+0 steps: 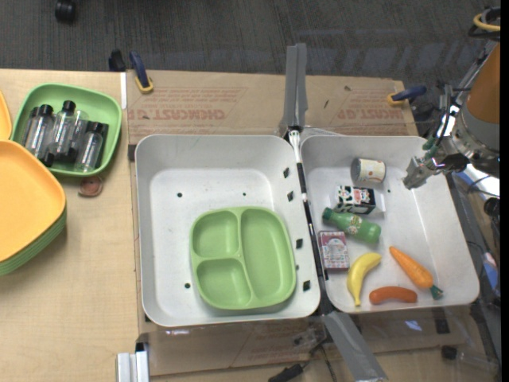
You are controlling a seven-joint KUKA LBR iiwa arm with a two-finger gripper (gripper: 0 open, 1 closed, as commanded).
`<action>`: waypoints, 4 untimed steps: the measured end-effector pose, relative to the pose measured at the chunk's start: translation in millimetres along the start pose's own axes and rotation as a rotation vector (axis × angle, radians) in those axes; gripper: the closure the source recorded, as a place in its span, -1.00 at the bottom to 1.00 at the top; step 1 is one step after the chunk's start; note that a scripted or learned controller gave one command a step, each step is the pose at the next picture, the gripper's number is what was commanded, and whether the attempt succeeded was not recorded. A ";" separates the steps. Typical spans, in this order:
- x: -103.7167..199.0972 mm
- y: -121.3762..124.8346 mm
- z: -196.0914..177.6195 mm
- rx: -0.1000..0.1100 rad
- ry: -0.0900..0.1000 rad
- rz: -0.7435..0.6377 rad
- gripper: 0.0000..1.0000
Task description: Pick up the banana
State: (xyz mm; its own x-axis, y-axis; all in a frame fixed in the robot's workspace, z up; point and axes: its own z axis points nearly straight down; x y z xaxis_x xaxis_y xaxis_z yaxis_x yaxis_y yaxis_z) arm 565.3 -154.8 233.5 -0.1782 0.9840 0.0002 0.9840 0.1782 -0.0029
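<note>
From my console, the counter (79, 325) carries two white bins; the left bin (159, 213) holds a green divided tray (242, 257), and the right bin (445, 237) holds the clutter. My tool (417, 173) hangs over the right bin's far right side, well apart from the banana (362, 273); I cannot tell how it is set. The banana lies near the front wall, between a pink card (334, 251) and a carrot (412, 267). I would approach across its narrow middle, avoiding the red sausage (392, 295) just beside it.
</note>
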 end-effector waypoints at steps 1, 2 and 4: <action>-25.8 22.8 -7.3 -0.001 -0.002 0.395 1.00; -65.2 54.3 141.3 -0.002 -0.001 0.541 1.00; -55.2 84.9 94.3 -0.001 -0.001 0.773 1.00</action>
State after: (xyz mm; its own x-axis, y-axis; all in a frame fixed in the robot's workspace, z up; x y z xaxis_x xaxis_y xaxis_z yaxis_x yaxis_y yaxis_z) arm 658.4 -194.0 139.0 0.5592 0.8290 -0.0023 0.8290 -0.5592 -0.0007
